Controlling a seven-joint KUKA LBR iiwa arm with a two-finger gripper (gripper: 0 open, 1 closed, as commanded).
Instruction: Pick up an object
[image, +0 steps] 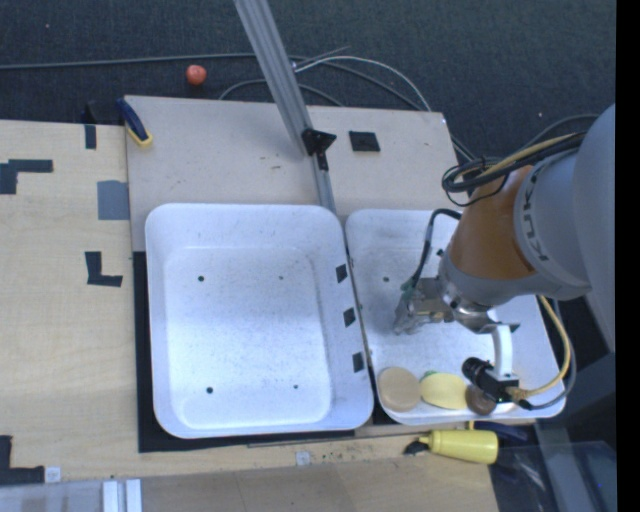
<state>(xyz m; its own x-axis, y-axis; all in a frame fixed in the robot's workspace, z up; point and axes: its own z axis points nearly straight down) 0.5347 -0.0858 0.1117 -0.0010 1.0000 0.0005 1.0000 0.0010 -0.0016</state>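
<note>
While the arm (520, 235) reaches in from the worktop's right edge, its grey bulk and orange band cover much of the right bin (385, 240). Beside it, the left bin (245, 320) takes up the worktop's middle. Low over the right bin's floor sits the gripper (408, 318); whether it is clenched or released cannot be told. Along that bin's near edge lie a tan round object (398, 387), then a yellow object (442, 390) just beside it, then a small brown object (481, 402) toward the near right corner.
</note>
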